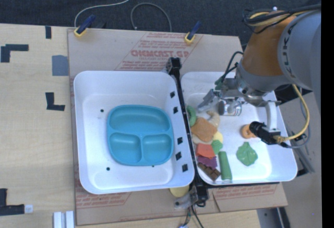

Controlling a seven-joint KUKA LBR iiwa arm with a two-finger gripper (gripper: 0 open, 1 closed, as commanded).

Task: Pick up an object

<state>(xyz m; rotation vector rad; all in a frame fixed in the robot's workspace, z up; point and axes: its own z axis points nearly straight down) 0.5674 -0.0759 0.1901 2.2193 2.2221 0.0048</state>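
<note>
Pincer point(215, 100) hovers above crowded toy food point(204, 130) in right bin point(282, 169).

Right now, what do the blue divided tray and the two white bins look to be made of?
The blue divided tray looks like molded plastic, matte to satin: even color, rounded compartment walls, soft highlights. The left bin and right bin look like thin glossy white plastic, with smooth rounded rims and faint sheen, though coated metal cannot be ruled out.

Pick candidates, right bin

You see a tan bread-like piece point(203, 130), red point(205, 150) and brown point(210, 171) blocks, an upright green stick point(225, 165), a green leafy lump point(247, 154) and an orange piece point(246, 131), all lying loose.
</note>
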